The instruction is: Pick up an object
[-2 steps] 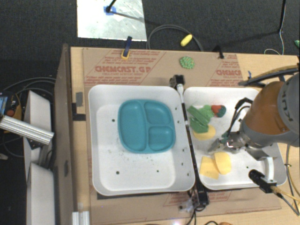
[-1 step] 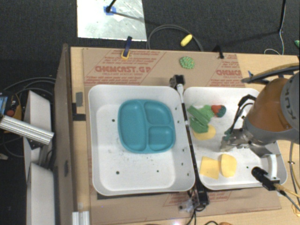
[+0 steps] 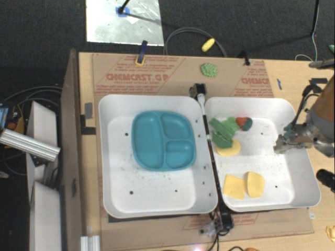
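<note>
The gripper (image 3: 282, 143) hangs at the right bin's (image 3: 272, 107) far edge — whether spread or pinched, I cannot tell. Green toy (image 3: 224, 129), red piece (image 3: 243, 123) and yellow slices (image 3: 245, 185) lie inside — blue tray (image 3: 163, 140) next door.

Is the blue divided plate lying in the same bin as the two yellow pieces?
No, the blue plate lies in the left bin, and the yellow pieces lie in the right bin.

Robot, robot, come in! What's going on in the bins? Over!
Gripper at right bin's right edge, nothing seen held. Toy food near: green piece, two yellow pieces. Blue plate in left bin. Path clear.
</note>
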`<state>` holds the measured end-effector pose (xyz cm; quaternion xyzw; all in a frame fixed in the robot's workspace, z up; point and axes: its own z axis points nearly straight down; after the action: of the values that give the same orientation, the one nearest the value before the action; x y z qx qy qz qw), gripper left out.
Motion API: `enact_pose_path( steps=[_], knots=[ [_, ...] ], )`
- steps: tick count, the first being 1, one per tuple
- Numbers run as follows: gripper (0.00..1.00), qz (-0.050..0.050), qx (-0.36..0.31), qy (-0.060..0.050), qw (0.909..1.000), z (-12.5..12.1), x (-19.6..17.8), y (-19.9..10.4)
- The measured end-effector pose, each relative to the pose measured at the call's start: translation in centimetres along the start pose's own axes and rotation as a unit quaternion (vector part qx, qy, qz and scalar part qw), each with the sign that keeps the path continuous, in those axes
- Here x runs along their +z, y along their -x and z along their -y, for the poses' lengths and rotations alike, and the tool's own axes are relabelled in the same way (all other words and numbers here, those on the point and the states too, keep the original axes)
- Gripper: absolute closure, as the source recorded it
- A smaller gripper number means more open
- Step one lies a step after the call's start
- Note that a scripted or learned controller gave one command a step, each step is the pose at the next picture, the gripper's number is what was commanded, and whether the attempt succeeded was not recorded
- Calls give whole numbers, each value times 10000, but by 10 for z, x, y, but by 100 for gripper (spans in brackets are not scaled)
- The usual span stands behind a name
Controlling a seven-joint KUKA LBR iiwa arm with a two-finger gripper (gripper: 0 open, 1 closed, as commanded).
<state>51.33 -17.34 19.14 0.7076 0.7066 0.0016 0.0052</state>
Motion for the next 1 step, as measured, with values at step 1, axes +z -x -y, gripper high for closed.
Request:
enact_pose_path(
  steps=[1],
  knots=[
    [0, -21, -12, -35, 10000, 1, 5, -3]
  ],
)
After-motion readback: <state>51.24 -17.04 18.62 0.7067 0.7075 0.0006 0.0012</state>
